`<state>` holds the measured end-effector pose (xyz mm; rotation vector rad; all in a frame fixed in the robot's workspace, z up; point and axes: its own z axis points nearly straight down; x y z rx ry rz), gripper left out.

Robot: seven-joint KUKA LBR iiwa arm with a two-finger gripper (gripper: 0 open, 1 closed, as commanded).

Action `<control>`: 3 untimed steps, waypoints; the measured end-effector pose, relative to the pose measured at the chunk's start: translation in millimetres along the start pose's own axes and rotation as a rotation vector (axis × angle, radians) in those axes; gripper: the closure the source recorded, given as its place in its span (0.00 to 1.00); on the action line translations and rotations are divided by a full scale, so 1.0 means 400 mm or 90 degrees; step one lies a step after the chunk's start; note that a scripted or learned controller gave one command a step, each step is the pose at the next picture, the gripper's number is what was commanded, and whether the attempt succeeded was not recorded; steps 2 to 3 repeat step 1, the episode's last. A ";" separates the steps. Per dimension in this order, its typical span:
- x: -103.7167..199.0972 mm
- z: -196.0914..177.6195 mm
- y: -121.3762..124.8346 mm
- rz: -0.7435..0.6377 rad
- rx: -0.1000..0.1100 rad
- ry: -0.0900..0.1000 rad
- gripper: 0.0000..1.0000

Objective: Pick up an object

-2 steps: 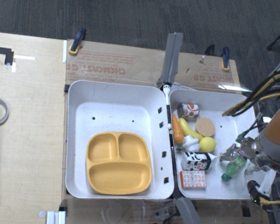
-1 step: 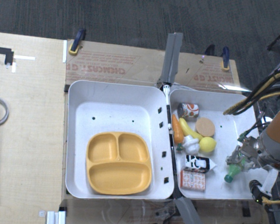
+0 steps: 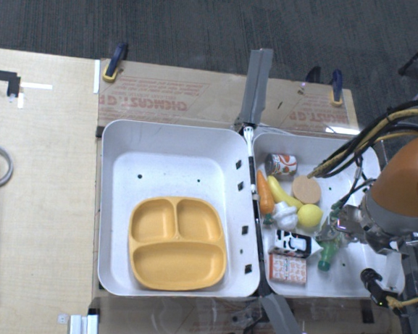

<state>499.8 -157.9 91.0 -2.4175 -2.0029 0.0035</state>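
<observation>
Wooden bench, shallow white plastic bin nearest the arm: grey gripper hangs low, small green bottle just beside it (can't tell whether it's open or clamped). Nothing's lifted yet.

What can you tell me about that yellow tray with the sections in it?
The yellow tray is a divided plate that looks like matte plastic, rounded at the corners, with three compartments: two smaller ones toward the far side and one wide one along the near side. All three look bare. It lies flat and slightly rotated on the floor of the left white bin, toward the near right corner. Nothing else touches it.
</observation>
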 end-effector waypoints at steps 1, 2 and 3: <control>0.123 -0.262 0.139 0.028 -0.001 -0.001 1.00; 0.123 -0.262 0.139 0.028 -0.001 -0.001 1.00; 0.123 -0.262 0.139 0.028 -0.001 -0.001 1.00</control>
